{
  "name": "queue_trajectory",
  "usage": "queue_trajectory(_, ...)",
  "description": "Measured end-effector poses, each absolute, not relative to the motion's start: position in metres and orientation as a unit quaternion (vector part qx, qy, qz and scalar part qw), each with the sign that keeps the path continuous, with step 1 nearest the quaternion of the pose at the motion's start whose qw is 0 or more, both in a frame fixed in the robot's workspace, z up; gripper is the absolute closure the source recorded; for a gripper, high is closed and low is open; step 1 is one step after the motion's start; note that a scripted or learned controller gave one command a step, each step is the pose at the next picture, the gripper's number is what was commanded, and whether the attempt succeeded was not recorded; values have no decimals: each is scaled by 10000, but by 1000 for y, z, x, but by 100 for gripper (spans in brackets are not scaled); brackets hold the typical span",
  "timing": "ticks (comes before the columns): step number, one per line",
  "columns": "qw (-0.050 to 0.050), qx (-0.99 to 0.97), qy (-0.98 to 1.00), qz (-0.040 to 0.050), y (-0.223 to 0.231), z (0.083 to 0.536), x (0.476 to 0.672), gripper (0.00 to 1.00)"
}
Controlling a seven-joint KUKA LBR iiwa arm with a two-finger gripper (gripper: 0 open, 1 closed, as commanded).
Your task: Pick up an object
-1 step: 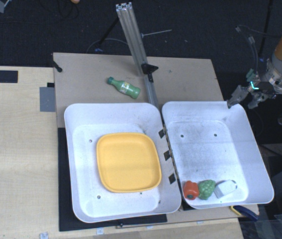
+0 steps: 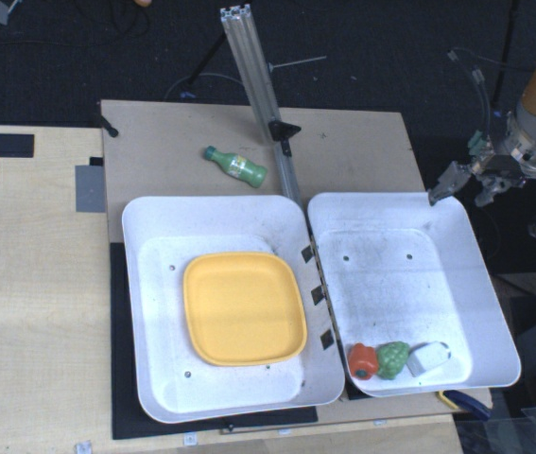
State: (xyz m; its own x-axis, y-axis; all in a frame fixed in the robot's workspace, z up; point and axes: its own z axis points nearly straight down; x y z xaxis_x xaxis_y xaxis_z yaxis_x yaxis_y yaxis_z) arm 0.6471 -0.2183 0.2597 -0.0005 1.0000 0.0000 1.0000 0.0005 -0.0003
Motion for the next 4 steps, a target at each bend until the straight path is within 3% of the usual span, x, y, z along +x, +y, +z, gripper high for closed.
queue_trajectory(3, 25, -7067, -7075, 15, -211, 101, 633, 0)
queue_trajectory(4, -2, -7068, -7074, 1, -212, 115, 635, 100)
